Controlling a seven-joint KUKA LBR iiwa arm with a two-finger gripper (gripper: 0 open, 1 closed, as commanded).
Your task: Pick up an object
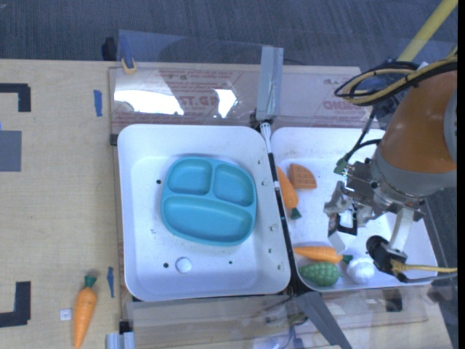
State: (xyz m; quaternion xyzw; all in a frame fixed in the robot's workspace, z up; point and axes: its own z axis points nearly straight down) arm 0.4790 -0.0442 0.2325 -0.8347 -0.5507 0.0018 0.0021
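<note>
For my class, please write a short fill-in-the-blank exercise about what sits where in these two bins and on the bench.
1. The blue divided plate lies in the ____ bin.
2. The pincer hangs over the ____ bin.
3. The carrot on the bench, outside the bins, has a ____ top.
4. The plate has ____ compartments.

Missing words: left; right; green; three

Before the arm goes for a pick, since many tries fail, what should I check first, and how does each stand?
1. Gripper above the right bin: ok.
2. Nothing visibly between its fingers: ok.
3. Finger opening: cannot tell.
4. Targets within the bin, carrot, green piece, orange slice: ok.
5. Carrot and green piece apart enough for a clean grasp: not ok, they sit close.
6. Blue tray lies in the left bin, off the path: ok.
</note>
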